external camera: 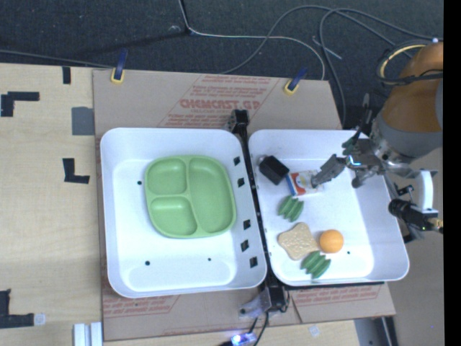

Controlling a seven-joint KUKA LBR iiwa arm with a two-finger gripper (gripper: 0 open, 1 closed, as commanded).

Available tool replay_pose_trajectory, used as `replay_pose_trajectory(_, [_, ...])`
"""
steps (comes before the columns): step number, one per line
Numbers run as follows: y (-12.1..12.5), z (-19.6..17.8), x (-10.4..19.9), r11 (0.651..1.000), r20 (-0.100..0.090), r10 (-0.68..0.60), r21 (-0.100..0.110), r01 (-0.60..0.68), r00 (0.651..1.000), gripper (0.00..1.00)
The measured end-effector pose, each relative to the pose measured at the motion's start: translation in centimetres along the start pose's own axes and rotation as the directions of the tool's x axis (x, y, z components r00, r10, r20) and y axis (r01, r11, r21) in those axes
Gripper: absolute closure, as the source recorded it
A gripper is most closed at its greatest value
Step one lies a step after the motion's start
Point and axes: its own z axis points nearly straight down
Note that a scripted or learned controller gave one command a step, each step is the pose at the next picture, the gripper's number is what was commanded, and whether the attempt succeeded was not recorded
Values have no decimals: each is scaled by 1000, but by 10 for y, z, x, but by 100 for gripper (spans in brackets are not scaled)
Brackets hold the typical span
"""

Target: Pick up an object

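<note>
I have the gripper (317, 181) low beside the red-and-white packet (297, 184), just past the black block (273, 169), since that's my nearest target. How wide it's set, I cannot tell.

The green divided plastic plate (190, 196) lies in the left shallow white bin (119, 193). The right white bin (378, 244) holds the rest — a round orange ball (331, 241) just right of a tan bread-shaped piece (296, 241), a small black block (274, 169) behind.

Two white bins (119, 215), one green tray (191, 196), two green pieces (292, 208), one orange (331, 241), one cracker (296, 241), one black block (274, 169), one small carton (297, 184)
</note>
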Motion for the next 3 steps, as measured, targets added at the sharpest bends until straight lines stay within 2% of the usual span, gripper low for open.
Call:
replay_pose_trajectory(1, [8,52,-5,1000,1,0,-1,0,1000,0])
replay_pose_trajectory(2, [5,95,-5,1000,1,0,-1,0,1000,0])
replay_pose_trajectory(3, [6,83,-4,1000,0,-2,-3,2,1000,100])
